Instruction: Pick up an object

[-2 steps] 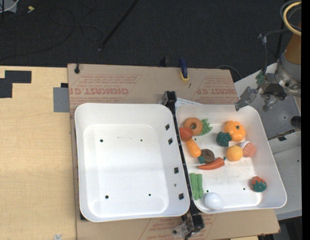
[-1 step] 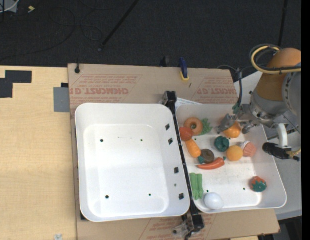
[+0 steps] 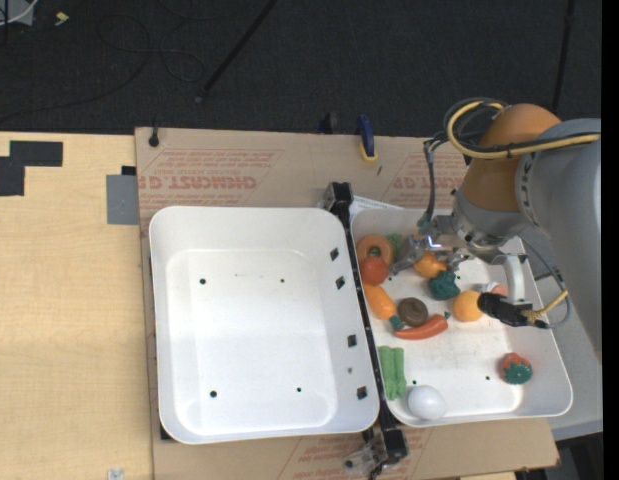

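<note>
Several small toy foods crowd the right bin (image 3: 549, 398); the gripper (image 3: 436, 251) hovers over them, its state I cannot tell. They look light, stiff and slippery; the red pepper (image 3: 422, 329) suits a mid-body pinch.

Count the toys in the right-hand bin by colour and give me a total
Orange: 4
Red: 2
Green: 2
Brown: 1
White: 1
Total: 10, though some near the gripper overlap, so this is approximate.
</note>
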`<state>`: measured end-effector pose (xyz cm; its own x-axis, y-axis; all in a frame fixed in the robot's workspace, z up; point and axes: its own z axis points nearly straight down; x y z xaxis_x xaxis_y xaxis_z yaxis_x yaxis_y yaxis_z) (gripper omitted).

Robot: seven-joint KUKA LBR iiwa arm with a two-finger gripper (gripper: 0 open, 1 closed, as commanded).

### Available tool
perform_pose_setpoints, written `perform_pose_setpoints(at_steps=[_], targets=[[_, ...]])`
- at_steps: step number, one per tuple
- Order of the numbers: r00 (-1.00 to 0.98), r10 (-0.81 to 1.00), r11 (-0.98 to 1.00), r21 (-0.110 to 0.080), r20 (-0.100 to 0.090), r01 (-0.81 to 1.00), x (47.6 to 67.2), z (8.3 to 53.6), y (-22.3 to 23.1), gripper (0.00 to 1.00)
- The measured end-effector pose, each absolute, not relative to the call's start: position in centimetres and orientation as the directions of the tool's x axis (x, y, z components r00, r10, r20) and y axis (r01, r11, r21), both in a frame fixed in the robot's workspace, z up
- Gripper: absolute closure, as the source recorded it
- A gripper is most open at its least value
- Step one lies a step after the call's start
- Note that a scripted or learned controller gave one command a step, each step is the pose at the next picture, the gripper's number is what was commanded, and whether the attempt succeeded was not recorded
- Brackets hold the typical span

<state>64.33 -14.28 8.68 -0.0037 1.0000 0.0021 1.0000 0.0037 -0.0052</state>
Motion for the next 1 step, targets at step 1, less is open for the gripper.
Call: perform_pose_setpoints(at_steps=[1], targets=[[-0.001,1.0,0.001,-0.007,0.001,1.0,64.29,9.74,-14.55,1.0]])
